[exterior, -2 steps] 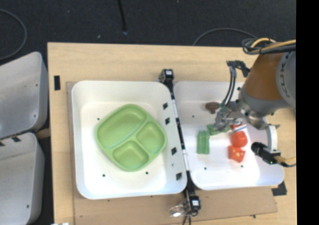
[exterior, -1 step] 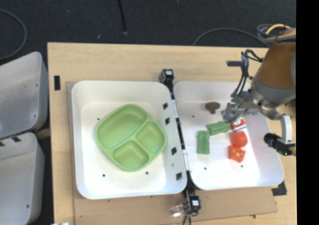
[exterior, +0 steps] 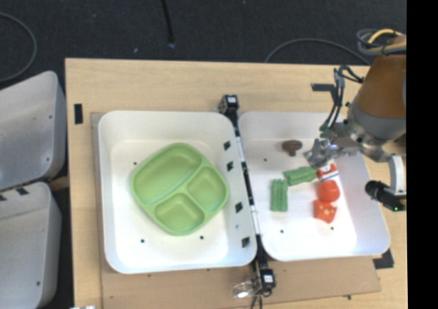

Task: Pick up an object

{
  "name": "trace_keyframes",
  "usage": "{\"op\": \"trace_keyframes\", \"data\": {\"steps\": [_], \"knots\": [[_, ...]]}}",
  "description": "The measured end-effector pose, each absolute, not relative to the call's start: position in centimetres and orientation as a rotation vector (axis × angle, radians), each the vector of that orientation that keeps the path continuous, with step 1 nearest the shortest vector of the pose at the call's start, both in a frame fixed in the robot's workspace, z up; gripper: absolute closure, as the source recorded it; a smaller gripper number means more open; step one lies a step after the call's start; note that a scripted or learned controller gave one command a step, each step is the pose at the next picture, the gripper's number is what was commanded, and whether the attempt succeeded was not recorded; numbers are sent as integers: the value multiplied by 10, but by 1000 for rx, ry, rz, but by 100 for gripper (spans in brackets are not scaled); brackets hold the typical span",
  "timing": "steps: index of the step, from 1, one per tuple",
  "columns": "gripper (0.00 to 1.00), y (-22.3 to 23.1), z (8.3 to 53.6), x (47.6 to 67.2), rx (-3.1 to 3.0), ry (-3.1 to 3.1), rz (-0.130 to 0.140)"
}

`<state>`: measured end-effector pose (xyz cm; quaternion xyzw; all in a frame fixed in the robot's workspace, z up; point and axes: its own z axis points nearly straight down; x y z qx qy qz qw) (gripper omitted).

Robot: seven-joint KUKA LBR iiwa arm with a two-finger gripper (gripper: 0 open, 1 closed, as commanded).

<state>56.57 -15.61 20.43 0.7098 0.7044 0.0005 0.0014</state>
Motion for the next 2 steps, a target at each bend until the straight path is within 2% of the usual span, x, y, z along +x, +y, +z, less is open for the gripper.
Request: {"op": "trace_keyframes", "data": {"steps": [1,2], "knots": [[100,-109,203,561,2216,2227,1],[100,-56,220,562,2212,2227,4]]}}
